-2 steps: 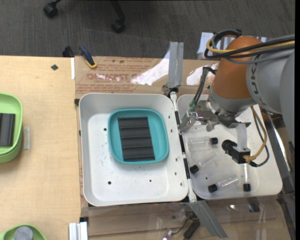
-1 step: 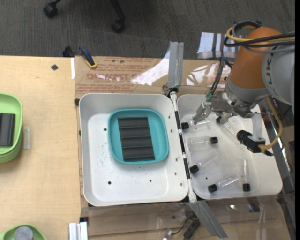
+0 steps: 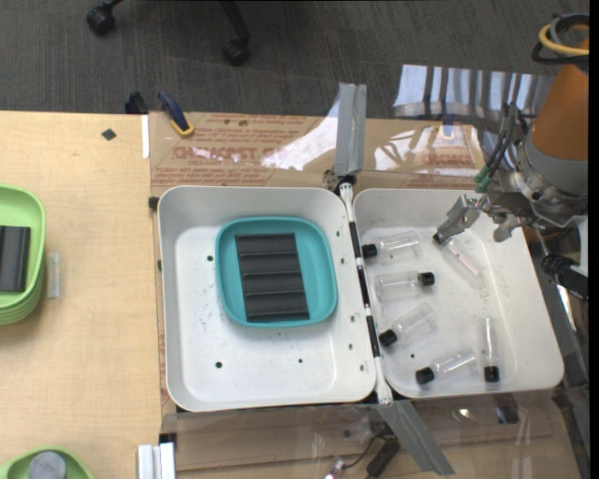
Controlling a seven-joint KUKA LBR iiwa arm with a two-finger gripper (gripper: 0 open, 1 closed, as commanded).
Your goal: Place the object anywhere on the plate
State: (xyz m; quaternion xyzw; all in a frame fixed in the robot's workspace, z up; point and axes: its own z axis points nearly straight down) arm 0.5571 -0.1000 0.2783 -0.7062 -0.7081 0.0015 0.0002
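We see two bins side by side. The left bin [image 3: 187, 281] holds a plate [image 3: 230, 281] at its centre. The right bin [image 3: 524, 309] holds vials [image 3: 409, 326], scattered from 10 o'clock round to 5 o'clock.

- Green tray [image 3: 21, 254] at far left w/ a dark block [image 3: 12, 258] in it.
- Blue and yellow tool [image 3: 175, 113] on the cardboard [image 3: 243, 150] behind the bins.
- Chair wheels [image 3: 105, 16] on the grey carpet [image 3: 309, 42] up top.
- Wood bench top [image 3: 75, 374] on the left.
- Round grey lid [image 3: 47, 465] at the bottom left corner.
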